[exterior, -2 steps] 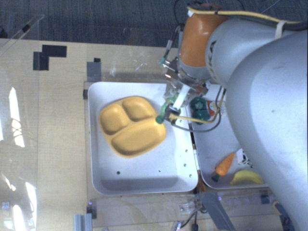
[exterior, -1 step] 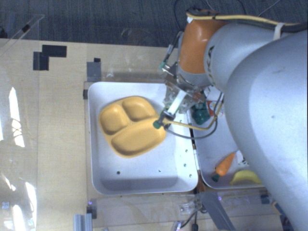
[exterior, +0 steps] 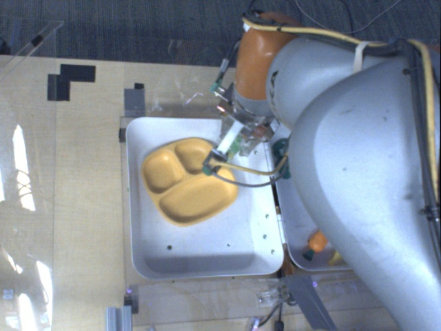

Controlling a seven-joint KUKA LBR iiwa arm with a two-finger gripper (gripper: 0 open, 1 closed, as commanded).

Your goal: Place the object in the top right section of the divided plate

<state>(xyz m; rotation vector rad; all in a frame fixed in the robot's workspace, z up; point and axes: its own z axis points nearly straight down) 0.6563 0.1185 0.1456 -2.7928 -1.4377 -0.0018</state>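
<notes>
A yellow divided plate [exterior: 186, 185] lies in the left white bin [exterior: 207, 254]. It has two small sections at the top and one large section at the bottom. My gripper [exterior: 241, 135] hangs over the plate's right edge, beside the top right section [exterior: 191, 150], and the wrist covers it from above. No object shows in any section of the plate. A small orange object [exterior: 317, 241] lies in the right bin [exterior: 298, 257], mostly hidden under the arm.
The big grey arm covers most of the right bin. A yellow piece [exterior: 335, 257] and a small green bit [exterior: 308, 254] lie beside the orange object. Bare white floor surrounds the plate in the left bin.
</notes>
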